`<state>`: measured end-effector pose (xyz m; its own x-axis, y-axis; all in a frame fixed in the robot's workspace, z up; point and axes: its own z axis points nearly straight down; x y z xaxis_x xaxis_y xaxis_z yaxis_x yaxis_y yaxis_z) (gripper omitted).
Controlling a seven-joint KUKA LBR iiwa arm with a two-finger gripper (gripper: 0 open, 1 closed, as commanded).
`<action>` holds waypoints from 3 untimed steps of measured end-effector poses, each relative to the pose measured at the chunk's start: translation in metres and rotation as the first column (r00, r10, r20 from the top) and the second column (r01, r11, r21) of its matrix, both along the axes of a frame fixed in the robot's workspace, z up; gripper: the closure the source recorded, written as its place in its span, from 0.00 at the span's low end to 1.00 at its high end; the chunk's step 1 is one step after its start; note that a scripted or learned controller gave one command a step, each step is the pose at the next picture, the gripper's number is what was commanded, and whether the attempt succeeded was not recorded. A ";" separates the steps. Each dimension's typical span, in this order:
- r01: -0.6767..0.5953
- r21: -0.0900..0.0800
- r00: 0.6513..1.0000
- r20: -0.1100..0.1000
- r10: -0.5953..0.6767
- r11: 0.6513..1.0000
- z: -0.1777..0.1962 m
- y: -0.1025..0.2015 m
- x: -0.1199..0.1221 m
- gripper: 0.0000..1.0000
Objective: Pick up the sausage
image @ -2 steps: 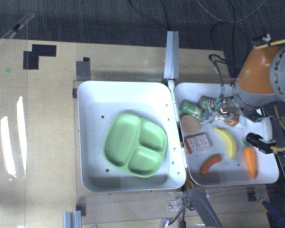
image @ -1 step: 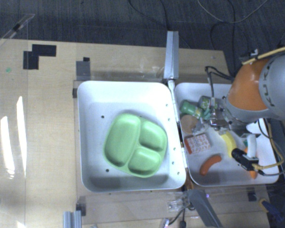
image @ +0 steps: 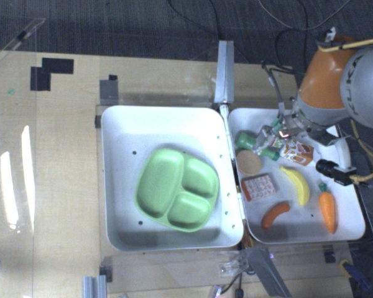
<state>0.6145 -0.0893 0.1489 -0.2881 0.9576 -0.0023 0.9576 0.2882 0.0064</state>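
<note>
Camera view, slanted look down on the bench (image: 50,166): two shallow white bins sat side by side, left bin (image: 121,228) holding a green three-compartment tray (image: 177,188) lying roughly in its middle, tilted a bit relative to the bin walls. Right bin (image: 354,228) carried the small stuff. The sausage (image: 275,214) lay near that bin's front edge, reddish-brown, angled with its right end higher in the picture, not touching anything I could make out. Just above-left of it sat a red and white packet (image: 259,187), and above that a round tan item (image: 249,162), looked like a bun or cookie, hard to say. A banana (image: 298,185) lay right of the packet, a carrot (image: 327,212) further right near the bin's right wall, tip pointing toward the front. A green object (image: 245,141) sat in the back-left of the bin, next to a teal-ish piece. An orange and white carton (image: 298,154) lay beside the gripper. The arm (image: 342,79) came in from the right, orange band above the wrist, and the gripper (image: 280,132) hung over the back part of the right bin, well apart from the sausage. Pincer state: cannot tell, clutter and glare there blurred it. Nothing showed the sausage lifted; it rested on the bin floor. Cables (image: 286,5) looped over the dark floor behind the bench.
</note>
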 end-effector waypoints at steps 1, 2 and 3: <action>0.108 0.001 0.994 -0.002 -0.108 0.994 0.036 0.019 -0.124 0.00; 0.010 0.001 1.000 -0.004 -0.010 1.000 0.035 0.050 -0.127 0.00; -0.140 0.000 0.990 -0.004 0.140 0.990 0.036 0.032 -0.127 0.00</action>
<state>0.4878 -0.0572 0.1844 -0.4193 0.9078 -0.0011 0.9078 0.4193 0.0026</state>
